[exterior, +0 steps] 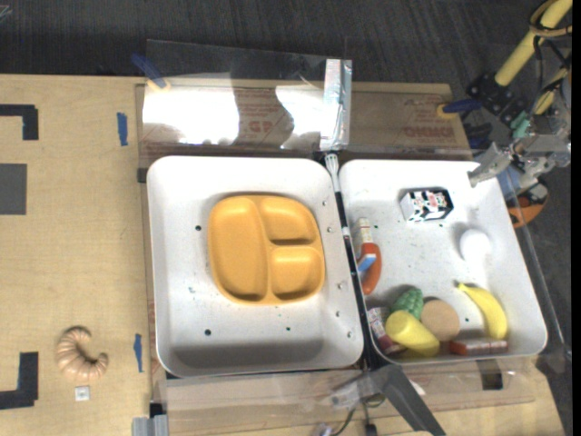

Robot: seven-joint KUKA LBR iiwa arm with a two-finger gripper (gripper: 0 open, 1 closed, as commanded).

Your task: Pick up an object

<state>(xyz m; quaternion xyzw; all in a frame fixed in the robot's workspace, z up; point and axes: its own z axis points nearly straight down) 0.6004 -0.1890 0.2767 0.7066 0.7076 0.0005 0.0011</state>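
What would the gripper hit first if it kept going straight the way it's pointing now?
The gripper sits at the right bin's far right rim, pointing leftward and down into it. The black and white box looks like the first thing in its line, though from this single view depth is unclear and it might pass above.

A dark carpeted floor (272,12) runs along the top. Below it lies a pale wooden bench (68,243) with black tape marks (20,121) and small blue tape strips (122,127). A clear plastic sheet (245,98) stands behind the bins, catching bright glare, with brown cardboard (399,116) just beside it.
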